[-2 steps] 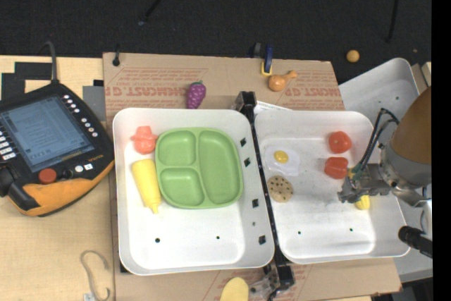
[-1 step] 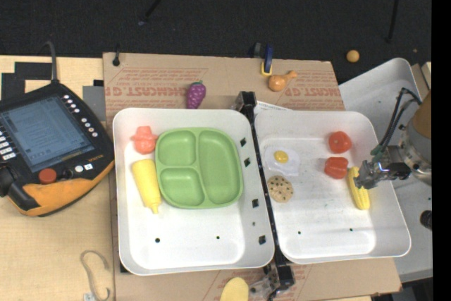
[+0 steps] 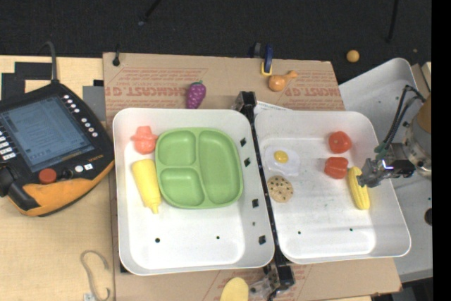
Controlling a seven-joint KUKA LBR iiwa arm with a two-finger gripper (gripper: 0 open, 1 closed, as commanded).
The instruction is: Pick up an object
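The corn cob lies in the right bin, near its 3 o'clock wall, and the gripper sits right at the cob's upper end, on its 1 o'clock side. The tool comes in low over the bin's right rim, dark and small from here, and its tip meets or overlaps the top of the cob. I cannot tell how its tips stand, nor whether the cob is caught.

The cob is a yellow toy piece, long and narrow, lying nearly upright in the view with a slight lean. At its 10 o'clock, just beside it, is a red pepper-like piece, and further toward 11 o'clock a round red tomato. Well off toward 9 o'clock lie a fried egg and, below it, a speckled cookie, both near the divider between the bins.

The left bin holds a green divided plate, with a yellow bottle-shaped toy at its 9 o'clock and a pinkish-orange toy at its 10 o'clock. On the cardboard beyond the bins sit a purple grape bunch and an orange pear-like toy.
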